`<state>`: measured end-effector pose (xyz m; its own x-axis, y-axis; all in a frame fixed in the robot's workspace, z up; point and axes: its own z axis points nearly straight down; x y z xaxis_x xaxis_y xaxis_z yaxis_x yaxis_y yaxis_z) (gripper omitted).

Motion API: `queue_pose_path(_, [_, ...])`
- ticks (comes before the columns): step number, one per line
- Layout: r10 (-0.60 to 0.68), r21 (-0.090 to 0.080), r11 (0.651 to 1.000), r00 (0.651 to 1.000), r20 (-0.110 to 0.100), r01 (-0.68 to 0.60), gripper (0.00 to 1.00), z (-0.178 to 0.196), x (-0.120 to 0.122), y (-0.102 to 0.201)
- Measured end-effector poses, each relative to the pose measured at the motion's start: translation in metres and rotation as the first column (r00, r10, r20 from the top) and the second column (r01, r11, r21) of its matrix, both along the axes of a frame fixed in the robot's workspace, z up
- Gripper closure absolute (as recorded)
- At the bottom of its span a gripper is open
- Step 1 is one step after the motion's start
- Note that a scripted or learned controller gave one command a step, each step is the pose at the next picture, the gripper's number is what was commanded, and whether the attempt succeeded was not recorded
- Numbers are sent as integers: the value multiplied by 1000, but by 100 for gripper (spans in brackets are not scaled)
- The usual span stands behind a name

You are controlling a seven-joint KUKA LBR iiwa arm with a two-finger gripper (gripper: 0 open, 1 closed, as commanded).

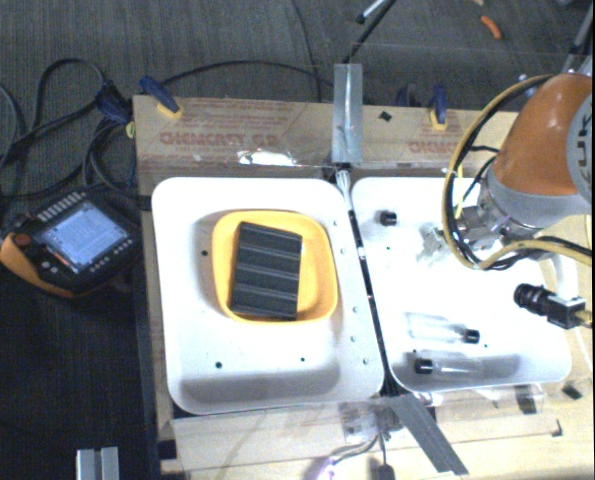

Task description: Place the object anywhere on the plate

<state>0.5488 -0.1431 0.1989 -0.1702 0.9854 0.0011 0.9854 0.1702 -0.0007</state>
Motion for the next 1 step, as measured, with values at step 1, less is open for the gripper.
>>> queue_pose_path(1, [0,0,1000,1000,0,0,0,0,0,0])
